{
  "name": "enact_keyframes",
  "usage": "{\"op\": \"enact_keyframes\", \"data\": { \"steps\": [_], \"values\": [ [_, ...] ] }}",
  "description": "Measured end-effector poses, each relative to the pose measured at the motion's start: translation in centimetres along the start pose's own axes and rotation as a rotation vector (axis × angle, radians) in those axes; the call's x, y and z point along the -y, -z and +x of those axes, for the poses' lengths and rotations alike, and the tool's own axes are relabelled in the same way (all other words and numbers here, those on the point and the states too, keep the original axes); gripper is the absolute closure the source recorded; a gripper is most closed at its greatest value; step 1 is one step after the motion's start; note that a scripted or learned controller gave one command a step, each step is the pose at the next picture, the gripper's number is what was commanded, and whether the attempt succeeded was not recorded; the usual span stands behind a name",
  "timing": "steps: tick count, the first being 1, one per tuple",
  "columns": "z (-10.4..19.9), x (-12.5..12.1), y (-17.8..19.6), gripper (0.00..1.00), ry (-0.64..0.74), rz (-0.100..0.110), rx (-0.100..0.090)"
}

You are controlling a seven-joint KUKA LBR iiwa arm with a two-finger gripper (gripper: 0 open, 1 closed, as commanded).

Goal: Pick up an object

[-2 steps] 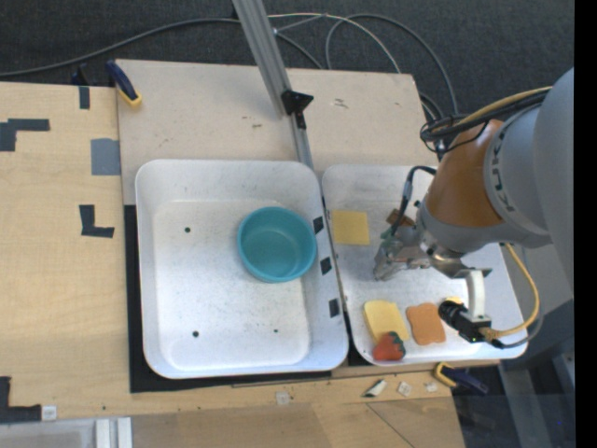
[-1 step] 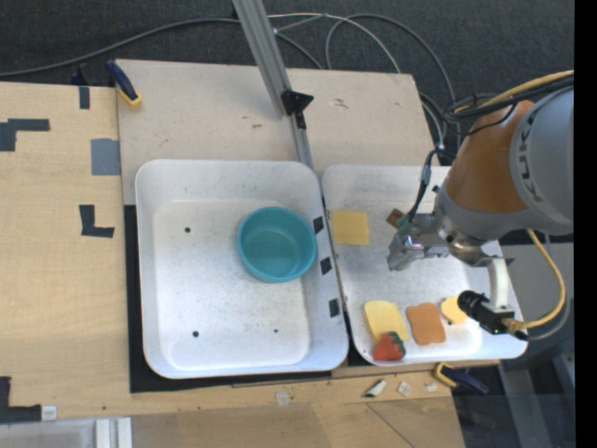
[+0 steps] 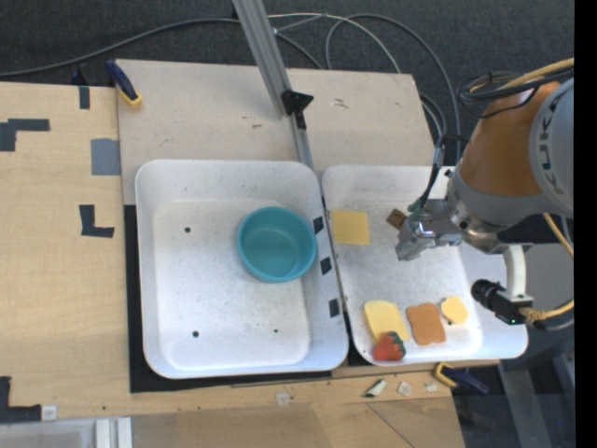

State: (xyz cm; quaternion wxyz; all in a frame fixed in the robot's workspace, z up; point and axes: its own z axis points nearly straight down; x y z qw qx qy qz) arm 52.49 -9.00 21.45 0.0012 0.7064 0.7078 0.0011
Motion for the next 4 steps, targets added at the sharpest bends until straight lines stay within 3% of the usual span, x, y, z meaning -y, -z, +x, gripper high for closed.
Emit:
{"op": "enact_keyframes", "data": {
  "steps": [1,4],
  "values": [
    [0.0,-0.1,2.3,1.00,-0.001,0.002,0.000],
    [14.8,-5.3,-0.6,1.00,0.005,0.005,-0.001]
  ]
}}
